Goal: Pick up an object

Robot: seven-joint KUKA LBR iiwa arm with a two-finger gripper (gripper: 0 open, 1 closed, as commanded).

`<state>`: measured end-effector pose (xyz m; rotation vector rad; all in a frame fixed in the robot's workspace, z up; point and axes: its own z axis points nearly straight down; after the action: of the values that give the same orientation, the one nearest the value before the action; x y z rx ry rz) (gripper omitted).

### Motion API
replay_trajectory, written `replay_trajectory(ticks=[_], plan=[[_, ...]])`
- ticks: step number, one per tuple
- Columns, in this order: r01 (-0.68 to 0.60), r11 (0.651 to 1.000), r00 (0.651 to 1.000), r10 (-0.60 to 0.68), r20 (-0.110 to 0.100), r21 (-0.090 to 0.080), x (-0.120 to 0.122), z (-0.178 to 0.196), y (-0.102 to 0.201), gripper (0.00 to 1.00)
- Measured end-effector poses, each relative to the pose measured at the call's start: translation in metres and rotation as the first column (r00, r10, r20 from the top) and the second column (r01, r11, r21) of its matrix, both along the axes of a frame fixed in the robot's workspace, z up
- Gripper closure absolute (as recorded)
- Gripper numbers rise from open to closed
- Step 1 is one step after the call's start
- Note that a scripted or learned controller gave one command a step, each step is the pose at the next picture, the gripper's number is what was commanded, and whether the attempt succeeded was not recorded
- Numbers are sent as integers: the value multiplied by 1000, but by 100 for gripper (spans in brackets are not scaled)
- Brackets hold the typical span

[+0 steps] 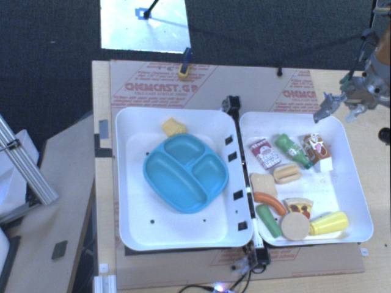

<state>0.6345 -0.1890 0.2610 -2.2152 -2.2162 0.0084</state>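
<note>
1. Bench (pixel 153 84) under a sheet printed with red lettering, carrying two shallow white bins side by side.
2. Left bin (pixel 131 182), white, holding a blue divided plate and a small yellow piece.
3. Right bin (pixel 354 182), white, touching the left bin along a black-clipped seam, crowded with toy food.
4. Blue plate (pixel 186 172), three compartments, lying flat in the middle of the left bin.
5. Gripper (pixel 339 107) at the far right, hovering above the far right corner of the right bin, fingers spread apart with nothing between them.
6. Yellow bottle-like piece (pixel 328 223) lying at the near right of the right bin.
7. Green bottle (pixel 292 150) lying tilted toward the far side of the right bin, just left of a red-and-white packet (pixel 316 148).
8. Red carton (pixel 266 153) left of the green bottle.
9. Hot-dog bun (pixel 286 173) near the bin's middle, with a bread slice (pixel 263 182) to its near left.
10. Orange sausage (pixel 269 201) and green vegetable (pixel 267 220) along the left wall, near side.
11. Round tan disc (pixel 295 226) touching a pizza slice (pixel 299 207), just left of the yellow piece.
12. Small yellow piece (pixel 173 127) at the far side of the left bin, just beyond the plate.
</note>
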Motion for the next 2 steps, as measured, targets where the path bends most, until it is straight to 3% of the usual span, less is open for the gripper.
replay_trajectory(ticks=[1, 2], plan=[[-3, 1000, 1000, 3, 12, -3, 2, 8, 1, 0], [-3, 1000, 1000, 3, 10, -3, 3, -33, 4, 0]])
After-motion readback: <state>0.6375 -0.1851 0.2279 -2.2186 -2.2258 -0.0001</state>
